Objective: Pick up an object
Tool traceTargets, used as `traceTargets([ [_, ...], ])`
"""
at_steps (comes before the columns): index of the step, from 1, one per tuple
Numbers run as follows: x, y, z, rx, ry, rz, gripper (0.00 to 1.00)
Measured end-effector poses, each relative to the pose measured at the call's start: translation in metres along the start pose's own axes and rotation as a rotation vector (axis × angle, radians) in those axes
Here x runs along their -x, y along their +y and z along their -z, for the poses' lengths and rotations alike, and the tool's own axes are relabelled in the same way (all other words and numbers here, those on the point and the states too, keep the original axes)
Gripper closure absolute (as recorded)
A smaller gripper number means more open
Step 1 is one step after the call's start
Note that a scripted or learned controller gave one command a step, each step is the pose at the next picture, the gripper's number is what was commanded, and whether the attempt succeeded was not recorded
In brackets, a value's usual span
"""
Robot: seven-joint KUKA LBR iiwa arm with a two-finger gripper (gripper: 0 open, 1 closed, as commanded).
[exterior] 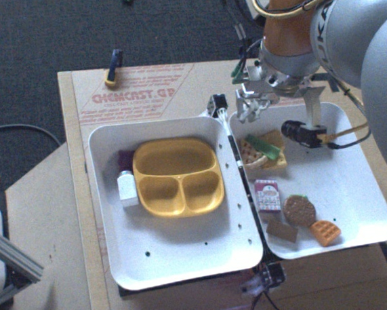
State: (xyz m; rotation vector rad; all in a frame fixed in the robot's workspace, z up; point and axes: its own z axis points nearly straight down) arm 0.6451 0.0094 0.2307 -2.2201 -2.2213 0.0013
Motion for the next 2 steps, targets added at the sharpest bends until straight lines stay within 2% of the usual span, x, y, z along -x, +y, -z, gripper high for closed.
traceTargets([
  [2, -0.009, 0.001, -0.014, -0.003, -0.001, 0.001, 1.0],
])
